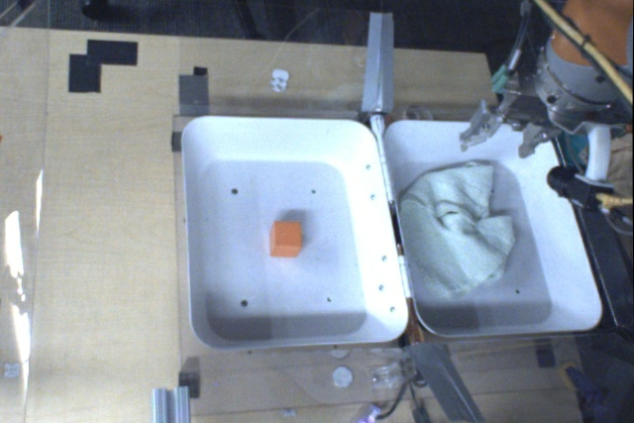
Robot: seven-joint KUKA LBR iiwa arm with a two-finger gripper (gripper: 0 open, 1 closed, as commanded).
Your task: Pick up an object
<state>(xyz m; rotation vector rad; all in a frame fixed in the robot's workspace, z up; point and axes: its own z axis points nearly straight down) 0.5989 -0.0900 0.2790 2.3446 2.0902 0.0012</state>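
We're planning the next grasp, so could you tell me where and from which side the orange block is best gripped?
Grip the orange block across two opposite flat sides, coming straight down from above. It sits alone mid-floor in the left bin, away from the walls, so probably nothing blocks the fingers.

An orange cube (286,239) sits mid left bin (213,312); a cloth (458,227) fills the right bin (565,307); open gripper (505,136) hovers at its far edge.
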